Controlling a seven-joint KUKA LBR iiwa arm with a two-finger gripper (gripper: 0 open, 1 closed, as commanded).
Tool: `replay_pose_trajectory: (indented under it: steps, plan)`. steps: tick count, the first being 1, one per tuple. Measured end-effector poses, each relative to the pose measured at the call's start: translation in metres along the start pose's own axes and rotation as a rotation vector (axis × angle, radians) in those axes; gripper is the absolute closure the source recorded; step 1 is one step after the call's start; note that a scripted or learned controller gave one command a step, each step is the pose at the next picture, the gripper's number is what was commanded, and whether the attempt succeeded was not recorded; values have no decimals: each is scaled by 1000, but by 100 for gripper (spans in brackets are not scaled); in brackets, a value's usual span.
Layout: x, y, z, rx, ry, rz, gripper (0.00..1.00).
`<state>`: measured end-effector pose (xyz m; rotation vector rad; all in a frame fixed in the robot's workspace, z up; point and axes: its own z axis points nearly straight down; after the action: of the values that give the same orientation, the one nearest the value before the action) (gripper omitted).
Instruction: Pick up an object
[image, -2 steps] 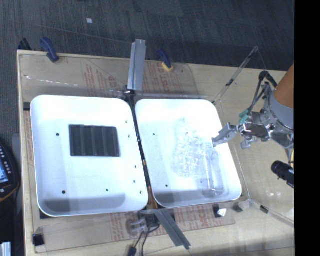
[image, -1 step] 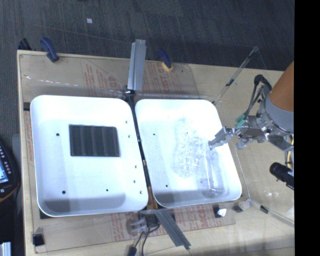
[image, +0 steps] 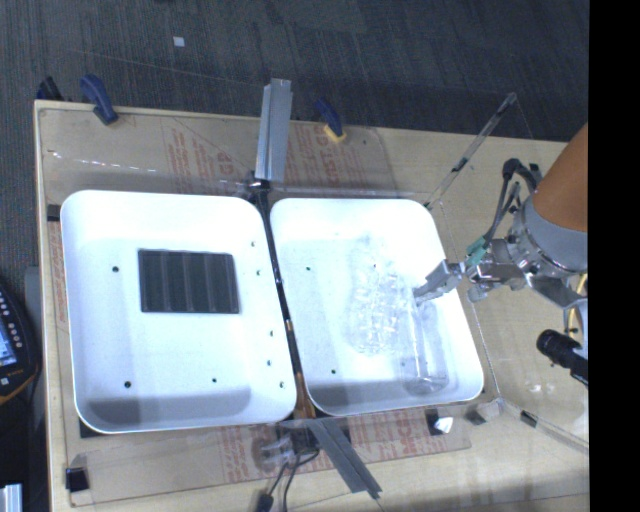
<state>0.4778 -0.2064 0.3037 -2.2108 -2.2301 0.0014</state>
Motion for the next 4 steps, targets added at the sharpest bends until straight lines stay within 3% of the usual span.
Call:
replay_pose_trajectory:
  steps: [1,2,3,4]
  plan:
    - [-3,23,-33,-2,-2,-165,0]
    - [-3,22,32,0,-1,-250,0]
    - [-5,0,-2,-4,-3,-42,0]
    - [-4,0,11,-1,-1,-36,0]
